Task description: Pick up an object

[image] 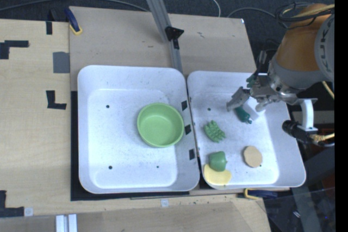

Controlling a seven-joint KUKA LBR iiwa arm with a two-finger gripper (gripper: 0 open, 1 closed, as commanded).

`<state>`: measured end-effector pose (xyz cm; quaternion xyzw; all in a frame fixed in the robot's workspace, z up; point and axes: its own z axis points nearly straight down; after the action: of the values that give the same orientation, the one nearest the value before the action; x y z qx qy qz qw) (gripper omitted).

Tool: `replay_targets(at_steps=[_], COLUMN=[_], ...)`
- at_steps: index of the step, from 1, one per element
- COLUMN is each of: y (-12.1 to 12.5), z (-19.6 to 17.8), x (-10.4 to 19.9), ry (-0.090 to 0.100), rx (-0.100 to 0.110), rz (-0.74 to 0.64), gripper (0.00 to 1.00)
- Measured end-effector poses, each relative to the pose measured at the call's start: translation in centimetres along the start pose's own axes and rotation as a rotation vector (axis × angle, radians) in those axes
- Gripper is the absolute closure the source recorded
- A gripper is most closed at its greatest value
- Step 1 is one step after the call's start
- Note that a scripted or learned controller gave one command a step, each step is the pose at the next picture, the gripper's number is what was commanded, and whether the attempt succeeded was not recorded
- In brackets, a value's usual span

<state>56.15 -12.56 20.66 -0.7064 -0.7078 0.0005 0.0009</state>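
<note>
Hovered with end effector spread wide over small teal object, seemingly lined up for grasping.

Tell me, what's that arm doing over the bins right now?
Gripper open, low over right bin. Small teal object right beneath it, not held. Green spiky toy nearby, apart.
</note>
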Motion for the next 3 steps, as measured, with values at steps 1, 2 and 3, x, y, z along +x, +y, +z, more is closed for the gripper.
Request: replay_targets(at_steps=[1,2,3], y=[0.0,0.9,0.7], z=[0.0,5.4,9.8], x=[0.0,0.1,0.4], ry=[0.0,-0.001,0.0], rx=[0.0,0.005,0.005], rz=[0.0,0.0,0.001], gripper=[0.0,0.0,0.0])
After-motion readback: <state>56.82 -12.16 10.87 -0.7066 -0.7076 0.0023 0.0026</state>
